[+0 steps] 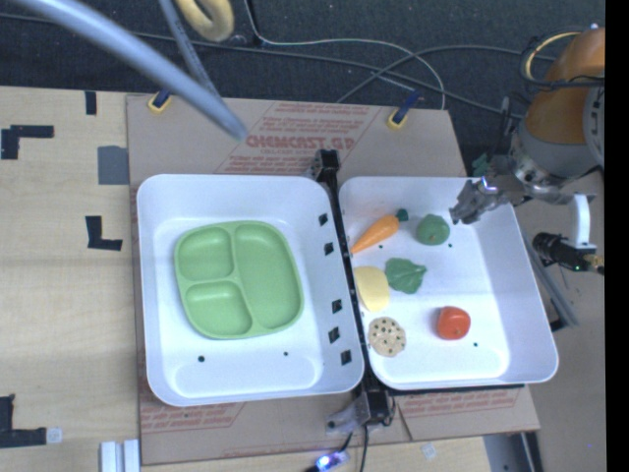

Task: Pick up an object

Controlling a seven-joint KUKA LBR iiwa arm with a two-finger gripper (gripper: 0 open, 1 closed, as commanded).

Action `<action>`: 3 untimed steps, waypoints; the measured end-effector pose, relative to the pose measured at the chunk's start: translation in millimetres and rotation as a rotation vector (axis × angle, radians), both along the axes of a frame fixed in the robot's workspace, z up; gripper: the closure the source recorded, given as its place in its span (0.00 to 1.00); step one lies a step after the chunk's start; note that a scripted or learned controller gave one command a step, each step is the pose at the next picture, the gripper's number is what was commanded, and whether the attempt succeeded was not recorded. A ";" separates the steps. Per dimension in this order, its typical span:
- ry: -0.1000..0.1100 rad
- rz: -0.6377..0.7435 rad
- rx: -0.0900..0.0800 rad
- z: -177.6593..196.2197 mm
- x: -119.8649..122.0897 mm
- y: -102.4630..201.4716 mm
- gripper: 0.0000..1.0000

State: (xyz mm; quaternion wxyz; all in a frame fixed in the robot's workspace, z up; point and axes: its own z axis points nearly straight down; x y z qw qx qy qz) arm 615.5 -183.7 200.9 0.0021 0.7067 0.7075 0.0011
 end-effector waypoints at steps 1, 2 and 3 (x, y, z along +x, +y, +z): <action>0.001 0.000 0.000 43.0 1.0 0.2 1.00; 0.005 0.004 0.002 47.0 -2.1 49.3 1.00; 0.007 0.005 0.002 33.2 4.9 106.2 1.00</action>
